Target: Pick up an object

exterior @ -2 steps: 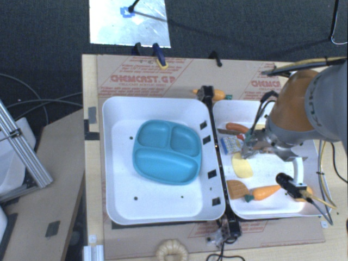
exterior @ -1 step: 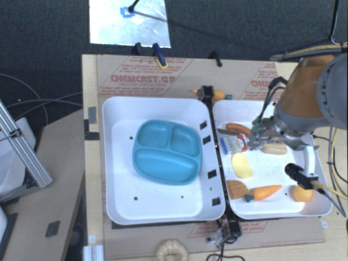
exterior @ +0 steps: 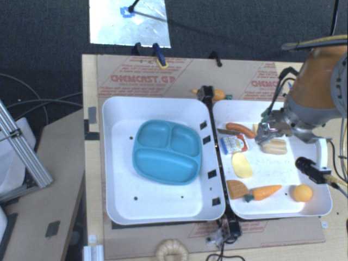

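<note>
Reaching in over the right-hand white bin, I am hovering my tool just above the pale bread-roll-shaped piece, which is lying toward the far side of that bin. I cannot tell how far the tool is opened, nor whether it is gripping anything, since my own wrist is covering it. My grey arm with its orange band is crossing the far right corner of the bin.

Other food pieces are sharing the right bin with the roll. A red sausage is lying near the roll, toward the divider between the bins. A small printed packet is sitting just beside the sausage, on its near side. A yellow slice is lying nearer the camera than the packet, and a brown biscuit-like piece is lying nearer still. A carrot is lying just beside the brown piece, pointing toward an orange ball at the near right of the bin.

The left-hand white bin is holding a blue sectioned tray, well apart from the roll. Both bins are resting on the worktop.
</note>
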Available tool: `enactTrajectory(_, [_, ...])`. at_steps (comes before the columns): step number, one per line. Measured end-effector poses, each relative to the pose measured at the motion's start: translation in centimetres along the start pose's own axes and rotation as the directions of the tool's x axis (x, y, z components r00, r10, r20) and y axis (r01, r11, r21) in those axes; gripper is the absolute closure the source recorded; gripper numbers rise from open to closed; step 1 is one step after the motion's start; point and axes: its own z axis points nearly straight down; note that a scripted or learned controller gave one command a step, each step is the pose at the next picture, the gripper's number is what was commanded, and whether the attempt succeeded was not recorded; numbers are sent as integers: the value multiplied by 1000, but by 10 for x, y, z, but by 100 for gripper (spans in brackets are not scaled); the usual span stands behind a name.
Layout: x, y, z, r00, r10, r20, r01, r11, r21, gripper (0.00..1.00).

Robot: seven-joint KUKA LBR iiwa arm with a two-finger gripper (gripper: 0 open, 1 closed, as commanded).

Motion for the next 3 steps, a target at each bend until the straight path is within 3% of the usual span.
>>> enactTrajectory(1, [0,1,-22,1000,-1,0,1,1000,2,100])
enactTrajectory(2, [20,34,-22,1000,-3,-1,3,1000,2,100])
enactTrajectory(3, [32,18,-17,1000,-1,-1,1,1000,6,100])
